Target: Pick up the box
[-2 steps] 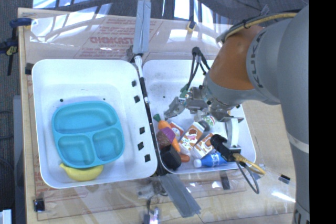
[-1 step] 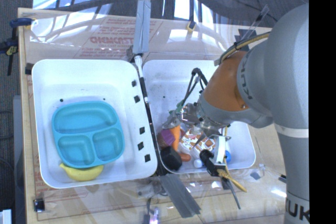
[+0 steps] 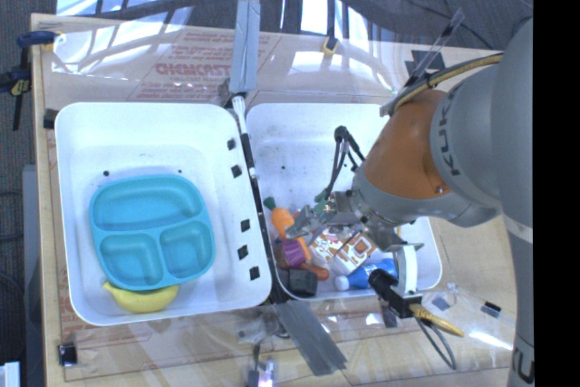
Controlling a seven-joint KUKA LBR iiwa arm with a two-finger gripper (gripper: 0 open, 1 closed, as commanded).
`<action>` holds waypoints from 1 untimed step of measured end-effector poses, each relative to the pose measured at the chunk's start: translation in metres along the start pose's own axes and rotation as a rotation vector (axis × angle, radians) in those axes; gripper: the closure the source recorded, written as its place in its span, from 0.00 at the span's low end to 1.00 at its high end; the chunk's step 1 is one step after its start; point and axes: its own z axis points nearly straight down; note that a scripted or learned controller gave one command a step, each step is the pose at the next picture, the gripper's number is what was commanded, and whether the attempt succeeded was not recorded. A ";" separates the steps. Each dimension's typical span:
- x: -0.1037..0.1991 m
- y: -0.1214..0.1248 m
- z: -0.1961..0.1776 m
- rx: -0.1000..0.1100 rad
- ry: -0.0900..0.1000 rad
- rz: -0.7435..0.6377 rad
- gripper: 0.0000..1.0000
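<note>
Covering much of the right bin (image 3: 272,127), the grey arm hides the end effector (image 3: 337,215); its grip I cannot tell. Just below it lies the box (image 3: 340,247), printed cardboard, crowded by a blue bottle (image 3: 379,272), an orange piece (image 3: 284,219) and a dark block (image 3: 302,283) near the bin's front wall

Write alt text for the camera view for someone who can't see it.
A grey arm with an orange band reaches from the right into the right white bin, its gripper low over a patterned box among small toys. The left bin holds a blue divided tray and a yellow banana.
</note>
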 end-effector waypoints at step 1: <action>-0.028 0.024 0.037 -0.011 0.001 0.007 0.00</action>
